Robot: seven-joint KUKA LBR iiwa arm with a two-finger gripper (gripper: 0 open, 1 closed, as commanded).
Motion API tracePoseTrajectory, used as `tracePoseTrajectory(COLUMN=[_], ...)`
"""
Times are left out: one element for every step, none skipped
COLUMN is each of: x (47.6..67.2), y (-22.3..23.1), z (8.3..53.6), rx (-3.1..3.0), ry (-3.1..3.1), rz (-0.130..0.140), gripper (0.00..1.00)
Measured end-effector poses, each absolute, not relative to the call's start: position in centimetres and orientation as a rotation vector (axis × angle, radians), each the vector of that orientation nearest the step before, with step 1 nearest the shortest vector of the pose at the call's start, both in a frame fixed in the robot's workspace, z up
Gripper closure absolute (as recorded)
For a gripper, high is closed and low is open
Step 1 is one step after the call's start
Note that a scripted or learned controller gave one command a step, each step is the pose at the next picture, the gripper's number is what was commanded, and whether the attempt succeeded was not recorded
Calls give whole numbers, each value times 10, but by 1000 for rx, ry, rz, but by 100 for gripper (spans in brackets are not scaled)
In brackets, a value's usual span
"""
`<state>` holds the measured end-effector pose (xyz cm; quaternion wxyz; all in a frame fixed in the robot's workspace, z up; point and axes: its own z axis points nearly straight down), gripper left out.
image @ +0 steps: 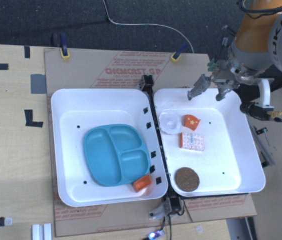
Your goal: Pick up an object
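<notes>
Over the right bin (241, 149), my claw (210, 91) hangs spread and empty; I should drop squarely astride the orange block (191, 122).

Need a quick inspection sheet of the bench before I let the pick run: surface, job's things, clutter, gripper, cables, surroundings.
Surface: two white bins side by side, left bin and right bin, on a cardboard sheet.
Job's things: right bin holds a clear cup, orange block, patterned box, brown disc. Left bin holds a blue divided plate and an orange piece at its corner.
Clutter: nothing seen.
Gripper: gripper open, above the right bin's far edge, holding nothing.
Cables: white cable behind the bench.
Surroundings: two clamps pin the cardboard.
</notes>
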<state>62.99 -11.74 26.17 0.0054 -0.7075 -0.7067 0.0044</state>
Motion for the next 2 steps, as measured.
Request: tracePoseTrajectory(x=[632, 626], y=[-117, -122], z=[269, 207], rx=[-2219, -2217], ry=[-2223, -2218], rz=[2, 9], gripper=[0, 0])
